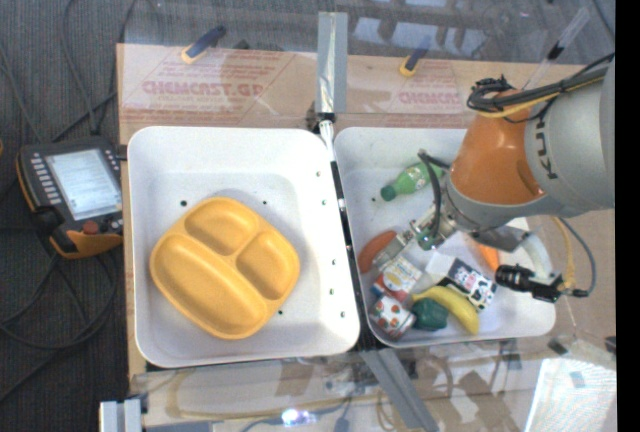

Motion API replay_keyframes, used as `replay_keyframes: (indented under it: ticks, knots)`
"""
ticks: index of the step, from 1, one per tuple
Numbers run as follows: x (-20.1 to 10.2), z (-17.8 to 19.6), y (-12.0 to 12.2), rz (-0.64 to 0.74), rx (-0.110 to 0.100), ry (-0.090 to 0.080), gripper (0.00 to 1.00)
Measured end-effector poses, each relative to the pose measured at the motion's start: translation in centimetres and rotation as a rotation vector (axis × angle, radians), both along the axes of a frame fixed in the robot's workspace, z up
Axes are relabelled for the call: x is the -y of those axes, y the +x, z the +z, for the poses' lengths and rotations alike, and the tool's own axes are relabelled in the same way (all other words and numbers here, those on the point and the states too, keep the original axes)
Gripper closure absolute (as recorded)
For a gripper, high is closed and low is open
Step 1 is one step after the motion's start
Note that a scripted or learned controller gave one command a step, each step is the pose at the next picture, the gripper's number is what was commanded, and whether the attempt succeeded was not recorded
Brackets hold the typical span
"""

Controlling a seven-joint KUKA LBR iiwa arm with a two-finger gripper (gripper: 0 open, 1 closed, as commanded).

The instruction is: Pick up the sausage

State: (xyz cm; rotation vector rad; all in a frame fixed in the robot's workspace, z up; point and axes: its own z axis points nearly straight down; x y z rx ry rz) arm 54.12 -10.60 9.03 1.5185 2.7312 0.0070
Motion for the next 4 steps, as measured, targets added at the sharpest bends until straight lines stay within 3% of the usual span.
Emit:
replay_keyframes:
  ticks: [1, 2, 3, 4]
  knots:
    - [-0.3, 0.2, 3.1, 0.23, -0.013, 0.0, 0.0]
    - [-0.3, 0.0, 2.6, 0.124, 0.0, 0.004, 0.0]
    - [-0.7, -0.1, 6.9, -0.063, -0.007, 0.003, 0.0]
    - [-0.8, 1.0, 7.1, -0.061, -0.003, 0.002, 1.0]
